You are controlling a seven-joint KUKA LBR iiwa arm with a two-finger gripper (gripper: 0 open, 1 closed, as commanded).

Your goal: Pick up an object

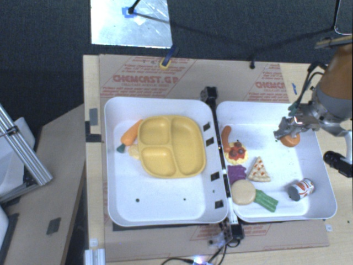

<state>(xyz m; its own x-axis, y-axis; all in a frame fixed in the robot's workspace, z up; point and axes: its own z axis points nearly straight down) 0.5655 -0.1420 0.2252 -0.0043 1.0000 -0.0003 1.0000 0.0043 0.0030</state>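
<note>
Arm [333,93] reached in from right, gripper [288,130] sat over right bin [325,203], right on an orange object [290,140]. Same bin had sausage [226,137], pizza slice [258,170], can [300,189], bun [243,192], green piece [266,201]. Left bin [118,203] had yellow tray [168,146], carrot [130,133] touching its left edge.

An orange round object [290,141] lies near the right bin's [325,203] far edge.

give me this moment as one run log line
arm: over right bin far side | gripper: right above orange round object, grasp unconfirmed | left bin: yellow tray, carrot
</note>
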